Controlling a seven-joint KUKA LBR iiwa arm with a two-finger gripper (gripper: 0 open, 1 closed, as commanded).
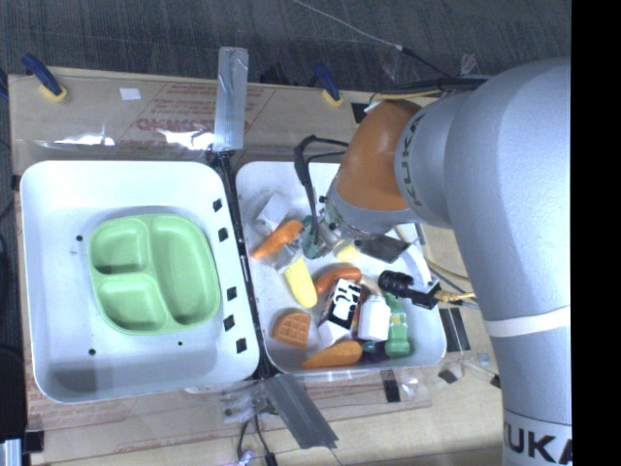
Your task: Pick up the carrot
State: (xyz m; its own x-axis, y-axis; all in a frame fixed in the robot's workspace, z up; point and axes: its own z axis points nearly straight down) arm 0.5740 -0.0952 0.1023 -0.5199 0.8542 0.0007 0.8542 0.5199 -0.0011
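**Colours on the bench**

Both bins [39,212] white. Left bin holds a pale green tray [153,272] w/ three compartments, same green all over. Arm [505,163] grey, w/ an orange band [380,158] above the wrist and black lettering on the grey near the bottom right.

In the right bin: carrot [277,240] orange; a second orange piece [333,355] by the front wall; a yellow piece [300,283]; a red-orange sausage shape [336,277]; a brown-orange waffle [291,329] w/ a grid pattern; a black-and-white printed box [342,305]; a white bottle [373,318]; a green bottle [398,330]. Clamps [44,78] at the back blue w/ yellow tips. Bench brown cardboard w/ faint red print.
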